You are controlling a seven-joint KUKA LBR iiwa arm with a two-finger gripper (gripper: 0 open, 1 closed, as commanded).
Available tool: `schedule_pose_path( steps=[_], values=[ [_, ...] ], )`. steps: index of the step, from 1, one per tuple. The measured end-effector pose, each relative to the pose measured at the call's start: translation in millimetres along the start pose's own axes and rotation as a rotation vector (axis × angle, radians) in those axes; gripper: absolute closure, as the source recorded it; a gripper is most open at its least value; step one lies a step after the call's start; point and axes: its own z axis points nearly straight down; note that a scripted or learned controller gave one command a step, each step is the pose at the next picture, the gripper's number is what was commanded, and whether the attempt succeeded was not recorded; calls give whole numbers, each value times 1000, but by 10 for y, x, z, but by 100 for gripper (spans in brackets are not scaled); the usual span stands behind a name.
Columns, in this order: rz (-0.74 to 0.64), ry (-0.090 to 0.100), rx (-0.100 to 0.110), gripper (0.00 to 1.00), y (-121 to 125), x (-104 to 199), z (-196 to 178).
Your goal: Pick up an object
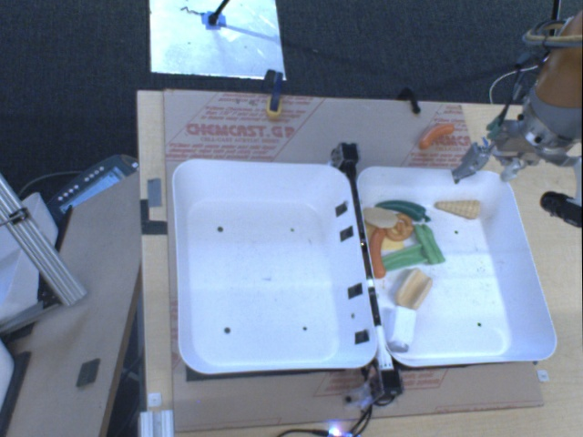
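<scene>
The right bin (519,289) holds a cluster of toy foods: a dark green pod (402,209), a cream wedge (458,209), an orange and tan piece (392,227), green strips (417,248), a tan block (413,289) and a white piece (401,327). My gripper (487,166) hangs over the bin's far right corner, above and to the right of the cream wedge. Its fingers (466,165) are spread open with nothing between them.
The left bin (200,244) lies beside the right one, joined by a black hinge strip (357,235). An orange sausage-shaped toy (437,136) lies on the board behind the right bin. A yellow-based clamp (273,98) stands at the back.
</scene>
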Motion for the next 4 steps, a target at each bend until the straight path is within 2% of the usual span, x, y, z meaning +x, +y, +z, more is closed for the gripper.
schedule_pose_path(
  steps=[1, 2, 3, 4],
  values=[
    [-3, -2, -4, 100, 11, -3, -119],
    [3, 3, 10, 100, -315, -87, 983],
    [6, -2, -1, 100, -1294, -104, 101],
    [1, 6, 10, 100, -1669, 340, 840]
  ],
)
